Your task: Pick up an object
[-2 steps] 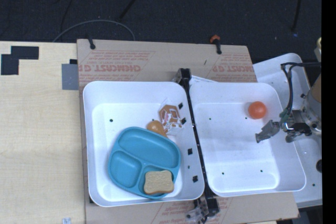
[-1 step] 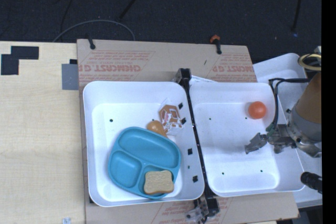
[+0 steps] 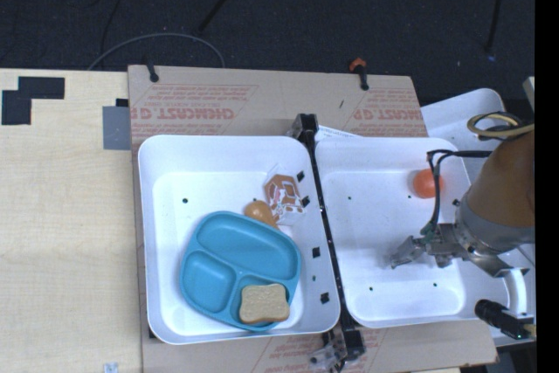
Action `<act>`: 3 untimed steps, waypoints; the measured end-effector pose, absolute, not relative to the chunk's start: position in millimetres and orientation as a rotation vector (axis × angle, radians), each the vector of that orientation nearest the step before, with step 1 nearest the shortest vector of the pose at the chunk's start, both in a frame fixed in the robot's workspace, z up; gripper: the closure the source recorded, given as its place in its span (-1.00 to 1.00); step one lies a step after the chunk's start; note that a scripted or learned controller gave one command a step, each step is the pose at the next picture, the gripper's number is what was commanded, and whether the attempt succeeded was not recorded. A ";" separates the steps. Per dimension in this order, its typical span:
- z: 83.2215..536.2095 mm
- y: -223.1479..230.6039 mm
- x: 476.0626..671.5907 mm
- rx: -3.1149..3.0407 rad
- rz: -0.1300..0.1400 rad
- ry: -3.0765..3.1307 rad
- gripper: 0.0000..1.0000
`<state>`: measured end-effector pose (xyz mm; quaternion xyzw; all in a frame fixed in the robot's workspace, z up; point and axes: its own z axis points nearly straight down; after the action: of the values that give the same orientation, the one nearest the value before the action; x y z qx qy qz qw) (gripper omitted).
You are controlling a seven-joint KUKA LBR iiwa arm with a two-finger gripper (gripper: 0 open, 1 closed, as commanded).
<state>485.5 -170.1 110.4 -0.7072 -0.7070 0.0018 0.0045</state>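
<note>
My gripper (image 3: 409, 255) hangs low over the floor of the right bin (image 3: 384, 310), near its middle, with no object beneath or beside it. A small orange ball (image 3: 425, 183) lies in the same bin, toward the back right, well apart from the gripper. In the left bin (image 3: 162, 188) a blue divided plate (image 3: 229, 262) carries a tan slice of bread (image 3: 264, 303) in its front right compartment. A small yellow-orange piece (image 3: 258, 211) rests at the plate's back edge. Just behind it lies a clear wrapper with brown print (image 3: 284, 191).
The grey arm with its orange band (image 3: 505, 188) reaches in over the right bin's right side. A black divider (image 3: 321, 223) runs between the two bins. A cardboard sheet (image 3: 262, 105) lies under the bins, and the wooden bench (image 3: 61, 231) extends to the left.
</note>
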 end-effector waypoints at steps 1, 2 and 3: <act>123.9 -172.2 486.4 -2.225 0.003 -2.211 1.00; 183.7 -166.7 482.8 -2.221 -0.003 -2.225 1.00; 201.2 -167.2 483.2 -2.219 0.000 -2.223 1.00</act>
<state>483.2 -167.2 201.2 -0.7065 -0.7077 0.0000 0.0002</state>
